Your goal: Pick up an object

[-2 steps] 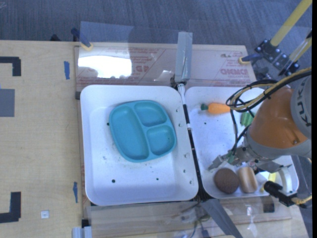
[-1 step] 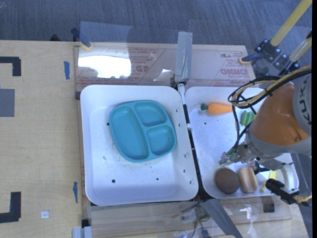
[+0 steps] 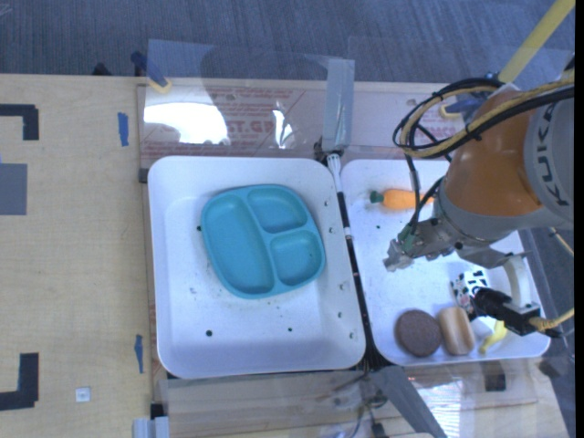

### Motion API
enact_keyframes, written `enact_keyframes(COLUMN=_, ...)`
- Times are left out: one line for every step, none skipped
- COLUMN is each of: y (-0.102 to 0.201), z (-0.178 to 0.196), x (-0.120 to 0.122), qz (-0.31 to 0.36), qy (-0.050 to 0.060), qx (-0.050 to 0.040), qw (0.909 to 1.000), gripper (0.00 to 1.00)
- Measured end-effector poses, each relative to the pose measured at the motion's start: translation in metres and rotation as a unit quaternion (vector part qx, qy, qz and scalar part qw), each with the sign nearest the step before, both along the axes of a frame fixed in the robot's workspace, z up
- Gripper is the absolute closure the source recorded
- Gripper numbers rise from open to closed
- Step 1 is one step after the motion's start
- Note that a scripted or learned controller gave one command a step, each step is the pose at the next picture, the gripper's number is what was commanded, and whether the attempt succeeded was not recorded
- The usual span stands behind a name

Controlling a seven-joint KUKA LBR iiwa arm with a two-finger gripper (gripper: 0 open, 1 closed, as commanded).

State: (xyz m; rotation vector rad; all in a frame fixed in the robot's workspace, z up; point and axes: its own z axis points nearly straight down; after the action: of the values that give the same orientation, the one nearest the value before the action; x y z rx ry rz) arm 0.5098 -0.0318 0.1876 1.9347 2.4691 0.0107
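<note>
Jaws low over right bin, carrot just beyond; can't tell jaw opening.

Two shallow white plastic bins sit side by side on the wooden bench. The left bin holds a teal three-compartment plate near its centre. In the right bin, a small orange carrot toy lies at eleven o'clock; a round brown disc and a tan bread-shaped piece lie touching at six o'clock.
</note>
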Motion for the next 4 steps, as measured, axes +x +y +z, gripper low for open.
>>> enact_keyframes(y=0.047, z=0.005, x=0.029, qz=-0.098, qy=0.003, qx=-0.0008, qw=0.9952, gripper=1.00)
enact_keyframes(y=0.042, z=0.145, x=0.035, qz=-0.032, qy=-0.001, qx=-0.0004, qw=0.9995, gripper=1.00)
enact_keyframes(y=0.027, z=0.092, x=-0.022, qz=0.041, qy=0.006, qx=-0.0015, qw=0.9991, gripper=1.00)
enact_keyframes(y=0.011, z=0.164, x=-0.012, qz=0.137, qy=0.000, qx=-0.0025, qw=0.9906, gripper=1.00)
